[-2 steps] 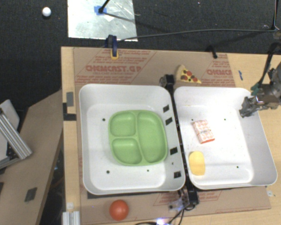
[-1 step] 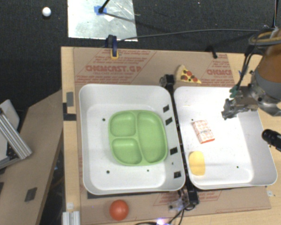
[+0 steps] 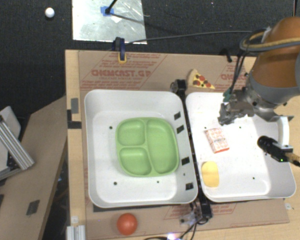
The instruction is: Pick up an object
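Observation:
In the right bin [image 3: 270,184] lie a small white packet with red print [image 3: 216,139] near the middle and a yellow lump [image 3: 210,174] near the front left corner. My gripper [image 3: 227,116] hangs over the back part of that bin, just behind and to the right of the packet. Nothing shows between its fingers. The left bin [image 3: 97,134] holds a green divided tray [image 3: 147,146].
A toy pizza slice [image 3: 200,79] lies on the cardboard behind the right bin. A red ball [image 3: 127,223] sits in front of the left bin. A blue clamp [image 3: 120,49] stands at the back edge, and a metal frame [image 3: 10,144] at the left.

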`<action>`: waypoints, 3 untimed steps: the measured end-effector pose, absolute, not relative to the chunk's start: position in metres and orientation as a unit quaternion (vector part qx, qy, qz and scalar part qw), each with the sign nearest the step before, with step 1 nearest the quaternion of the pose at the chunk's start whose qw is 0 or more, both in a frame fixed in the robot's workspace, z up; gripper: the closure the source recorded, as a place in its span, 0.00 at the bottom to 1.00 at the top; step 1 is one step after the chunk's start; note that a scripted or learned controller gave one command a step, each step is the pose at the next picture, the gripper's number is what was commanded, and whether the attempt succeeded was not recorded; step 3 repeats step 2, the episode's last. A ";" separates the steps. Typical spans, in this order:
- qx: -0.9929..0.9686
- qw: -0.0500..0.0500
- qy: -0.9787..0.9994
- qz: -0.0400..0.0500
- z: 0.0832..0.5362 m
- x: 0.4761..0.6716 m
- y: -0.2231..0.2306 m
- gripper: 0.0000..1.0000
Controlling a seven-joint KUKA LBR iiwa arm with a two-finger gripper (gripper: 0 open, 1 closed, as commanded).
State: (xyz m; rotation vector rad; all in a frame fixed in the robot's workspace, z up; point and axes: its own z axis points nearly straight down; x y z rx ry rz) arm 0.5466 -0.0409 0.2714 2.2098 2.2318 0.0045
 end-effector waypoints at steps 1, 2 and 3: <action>0.704 -0.001 0.711 0.001 0.252 0.546 0.018 1.00; 0.703 -0.001 0.711 0.001 0.238 0.536 0.079 1.00; 0.703 -0.001 0.711 0.001 0.238 0.536 0.079 1.00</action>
